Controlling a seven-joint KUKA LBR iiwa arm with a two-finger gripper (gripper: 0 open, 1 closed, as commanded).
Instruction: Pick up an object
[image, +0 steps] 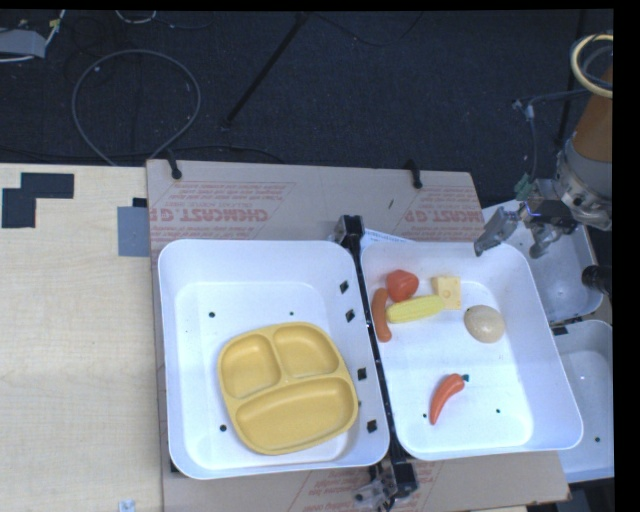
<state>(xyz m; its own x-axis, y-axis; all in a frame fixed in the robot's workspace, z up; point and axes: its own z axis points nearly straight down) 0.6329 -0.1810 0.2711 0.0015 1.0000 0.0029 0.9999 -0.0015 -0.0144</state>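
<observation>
Tool hangs spread and empty over the right bin's far corner. Cardboard underneath carries mirrored print (unreadable). Orange chili with dark stem lies inside.

A sheet of brown cardboard with red printed lettering is laid under two shallow white plastic bins, left and right. A pale wooden bench top is seen at left, with black tape marks and a grey square. Dark carpet with looped cables is seen behind.
</observation>
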